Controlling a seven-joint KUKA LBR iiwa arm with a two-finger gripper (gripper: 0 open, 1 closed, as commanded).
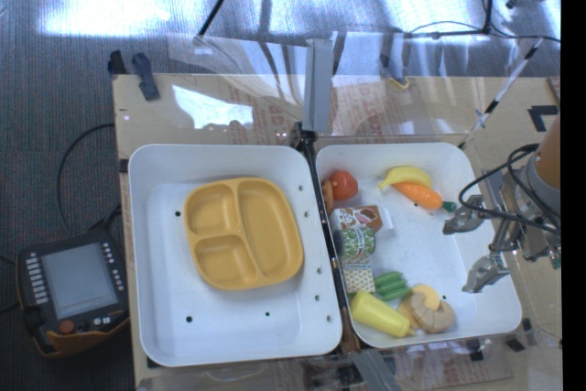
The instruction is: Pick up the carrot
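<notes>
So the gripper (pixel 476 244) sits spread wide with nothing between its 2 metal fingers, over the right bin (pixel 462 325). The carrot (pixel 419 194), a smooth orange tapered thing with a green tip, lies just up-left of it, touching a curved yellow banana (pixel 406 175). Further left, the other glossy white bin (pixel 156 334) holds a yellow 3-section plastic plate (pixel 244 232). The bench (pixel 366 110) looks like plywood; its print is unreadable.

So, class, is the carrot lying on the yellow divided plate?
No: the carrot lies in the right bin beside the banana, while the yellow plate sits in the left bin.
</notes>
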